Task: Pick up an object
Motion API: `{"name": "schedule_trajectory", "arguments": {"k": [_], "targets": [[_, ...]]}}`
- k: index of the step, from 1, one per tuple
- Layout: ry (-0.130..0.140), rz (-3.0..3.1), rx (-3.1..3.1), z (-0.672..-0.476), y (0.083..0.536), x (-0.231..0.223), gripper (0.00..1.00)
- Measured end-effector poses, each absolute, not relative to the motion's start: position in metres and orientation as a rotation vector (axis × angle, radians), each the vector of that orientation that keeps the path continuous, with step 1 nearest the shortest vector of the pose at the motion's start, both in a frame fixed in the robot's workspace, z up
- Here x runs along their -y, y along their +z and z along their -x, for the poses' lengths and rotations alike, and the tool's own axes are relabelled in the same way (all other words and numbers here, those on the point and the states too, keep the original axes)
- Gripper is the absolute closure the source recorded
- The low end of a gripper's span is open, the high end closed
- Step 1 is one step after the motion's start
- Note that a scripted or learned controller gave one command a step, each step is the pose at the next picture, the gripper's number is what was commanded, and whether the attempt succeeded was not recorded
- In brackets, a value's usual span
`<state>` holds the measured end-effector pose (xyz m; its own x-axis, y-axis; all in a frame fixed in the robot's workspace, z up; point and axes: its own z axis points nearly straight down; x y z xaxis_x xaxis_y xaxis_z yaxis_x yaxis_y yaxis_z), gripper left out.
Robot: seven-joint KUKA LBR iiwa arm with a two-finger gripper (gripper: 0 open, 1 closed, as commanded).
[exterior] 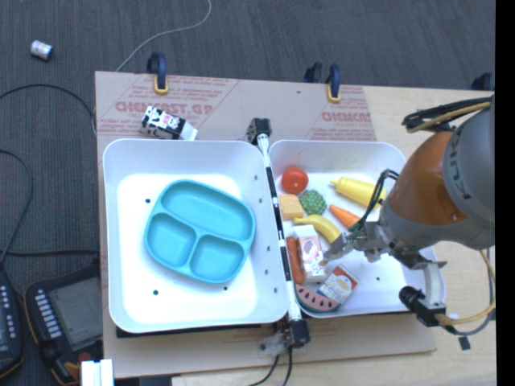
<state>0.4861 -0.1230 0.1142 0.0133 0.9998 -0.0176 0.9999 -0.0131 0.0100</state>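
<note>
Two white bins sit side by side on the bench: the left bin (113, 215) holds a blue divided plate (199, 230), its long axis running from about 10 o'clock to 4 o'clock, and the right bin (386, 292) holds a heap of toy food. In that heap a tomato (294, 178) lies toward 12 o'clock, with broccoli (313, 202) just beside it at 5 o'clock and a cheese block (290, 207) touching the broccoli's 9 o'clock side. A yellow bottle (355, 188) lies with its tip pointing to 9 o'clock, and a carrot (344, 215) below it runs from 10 to 4 o'clock. The banana (320, 226) curves from 10 o'clock toward 4 o'clock, a sausage (294, 260) stands along the 12–6 line by the bin's left wall, and a watermelon slice (315, 300) rests at 6 o'clock. The gripper (344, 244) hangs low over the heap's middle, just right of the banana's end; whether its fingers are spread or closed, I cannot tell, as the arm seems to cover them.
</note>
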Motion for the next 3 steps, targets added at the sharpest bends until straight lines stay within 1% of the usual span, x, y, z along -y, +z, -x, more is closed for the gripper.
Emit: {"name": "schedule_trajectory", "arguments": {"k": [1, 2, 3], "targets": [[0.002, -2.215, -2.198, -0.525, 0.091, 0.103, 0.0], [0.006, -2.214, -2.207, -0.525, 0.1, 0.099, 1.0], [0.0, -2.22, -2.223, -0.484, 0.185, 0.039, 1.0]]}}
